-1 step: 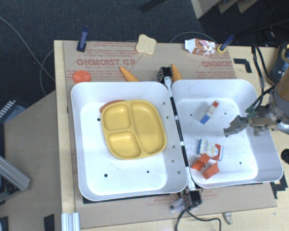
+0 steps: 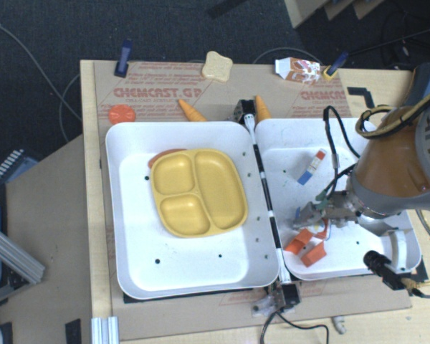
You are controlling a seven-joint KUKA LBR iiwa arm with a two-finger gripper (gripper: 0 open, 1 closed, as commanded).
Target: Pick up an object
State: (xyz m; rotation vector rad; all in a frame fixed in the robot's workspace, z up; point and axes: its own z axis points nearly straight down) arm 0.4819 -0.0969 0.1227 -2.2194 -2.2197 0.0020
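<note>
Reaching in from the right, the grey arm [image 2: 398,170] with its orange band stands over the right bin [image 2: 287,149], its gripper [image 2: 317,216] low above the bin floor near the front. Gripper state: cannot be told from this view; the tip is a dark cluster of parts and wires, and nothing can be made out between them. Right bin contents: two orange blocks [image 2: 304,249] lying together just in front of the gripper, close to the front wall; one small blue, white and red object [image 2: 310,166] lying apart toward the back. Left bin [image 2: 129,192] contents: a yellow divided tray [image 2: 198,191] with three compartments, set toward the back, a reddish item partly showing under its rear left edge. Bench board behind the bins: an orange disc [image 2: 120,113], a blue clip [image 2: 122,57], a piece of toast-like foam [image 2: 216,65], two orange carrot-shaped pieces [image 2: 192,110], a crumpled white and red wrapper [image 2: 298,69].
</note>
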